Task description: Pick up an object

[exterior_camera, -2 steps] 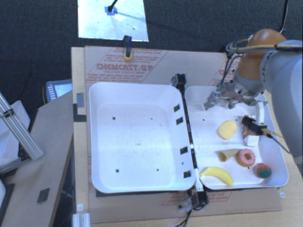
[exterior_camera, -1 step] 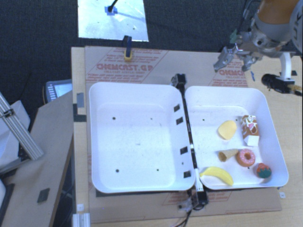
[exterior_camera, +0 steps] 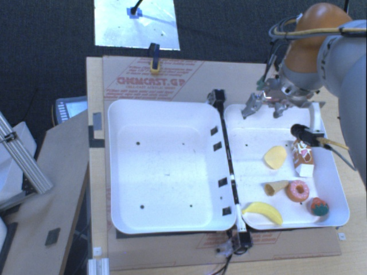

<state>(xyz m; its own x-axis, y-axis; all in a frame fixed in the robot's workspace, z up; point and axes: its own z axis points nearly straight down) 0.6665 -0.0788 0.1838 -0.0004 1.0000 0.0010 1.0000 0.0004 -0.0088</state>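
Closest to the lens is the front edge of the counter (exterior_camera: 97, 222), a pale wooden board with a printed cardboard sheet (exterior_camera: 149, 76) spread over it. Both white bins rest on that sheet. The grey arm (exterior_camera: 344, 62) comes in from the right, its orange band (exterior_camera: 318, 16) high above the far right corner. The left bin (exterior_camera: 166, 171) is a shallow white tray with a few small dark dots on its floor. The right bin (exterior_camera: 252, 136) touches it along a dark clipped seam and carries all the loose things. A shiny silver sheet (exterior_camera: 136, 16) lies flat beyond the counter's far edge.

The hand (exterior_camera: 265, 109) hangs over the far rim of the right bin, well apart from every item. Its two grey fingers (exterior_camera: 250, 107) are spread wide, gripping nothing.

Everything that could be picked up sits in the right bin's near and right parts:
- A yellow banana (exterior_camera: 262, 212) lies at the near edge, just beside the seam.
- A red-and-white carton (exterior_camera: 302, 158) stands by the right wall.
- A pink doughnut (exterior_camera: 297, 191) lies flat in front of the carton.
- A pale yellow slice (exterior_camera: 275, 157) lies left of the carton.
- A small tan cone (exterior_camera: 276, 187) lies on its side, its open end next to the doughnut.
- A red-and-green ball (exterior_camera: 318, 206) sits in the near right corner.
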